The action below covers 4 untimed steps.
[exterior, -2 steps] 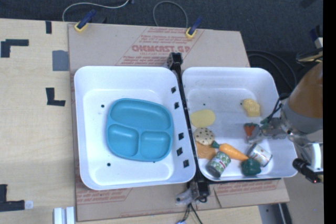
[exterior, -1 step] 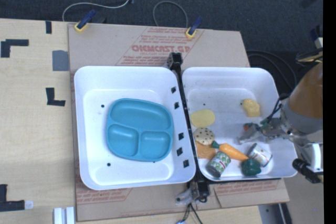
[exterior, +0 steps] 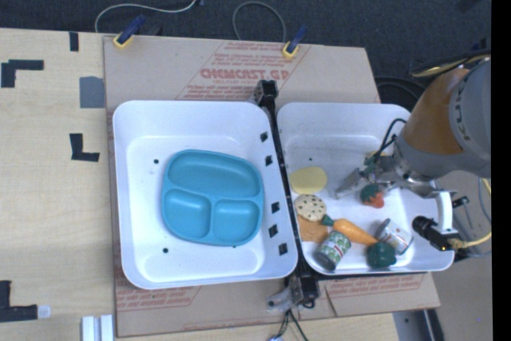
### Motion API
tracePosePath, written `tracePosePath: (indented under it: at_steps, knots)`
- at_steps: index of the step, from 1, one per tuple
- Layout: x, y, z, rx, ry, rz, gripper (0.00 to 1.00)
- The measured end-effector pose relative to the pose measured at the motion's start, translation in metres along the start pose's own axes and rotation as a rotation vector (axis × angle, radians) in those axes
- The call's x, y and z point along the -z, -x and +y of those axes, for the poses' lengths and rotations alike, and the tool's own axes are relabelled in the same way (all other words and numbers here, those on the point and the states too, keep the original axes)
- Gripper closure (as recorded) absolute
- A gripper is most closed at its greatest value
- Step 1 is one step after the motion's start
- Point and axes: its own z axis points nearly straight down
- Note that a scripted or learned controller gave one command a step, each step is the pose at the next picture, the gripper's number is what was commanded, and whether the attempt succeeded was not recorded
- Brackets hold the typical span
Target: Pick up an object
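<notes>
1. Two shallow white bins sit side by side on a cardboard sheet, seen from above at a slant. The left bin [exterior: 128,172] holds a blue divided plate [exterior: 212,197].
2. The right bin [exterior: 335,124] holds a cluster of small toy foods along its near half: a pale yellow disc [exterior: 309,179], a speckled cookie [exterior: 310,208], an orange carrot [exterior: 353,231], a small can [exterior: 334,249], a green lump [exterior: 382,255] and a silvery item [exterior: 394,236].
3. The grey arm with its orange band [exterior: 435,124] reaches in from the right. Its gripper [exterior: 357,182] is low inside the right bin, just beside a small red and green piece [exterior: 370,194], which looks like the nearest thing to pick.
4. Whether the claw is spread or pressed together cannot be told; the metal parts blur into one grey shape, and nothing is clearly pinched in it.
5. Likely risks: the red and green piece is small and lies at the claw's side, not clearly within it, so the claw could close on air or nudge the piece away.
6. The carrot and silvery item lie near, so a sweep could push them together or catch two things at once.
</notes>
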Motion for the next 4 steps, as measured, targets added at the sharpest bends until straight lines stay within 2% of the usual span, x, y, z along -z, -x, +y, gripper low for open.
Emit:
tracePosePath:
  at_steps: [1,2,3,4]
  knots:
    - [0.012,0.003,0.000,-0.003,0.006,-0.003,1.00]
    - [0.104,-0.122,0.004,0.011,0.005,0.010,1.00]
    - [0.098,-0.114,0.001,-0.002,-0.005,0.005,0.00]
    - [0.020,-0.079,0.033,-0.005,-0.009,0.004,0.00]
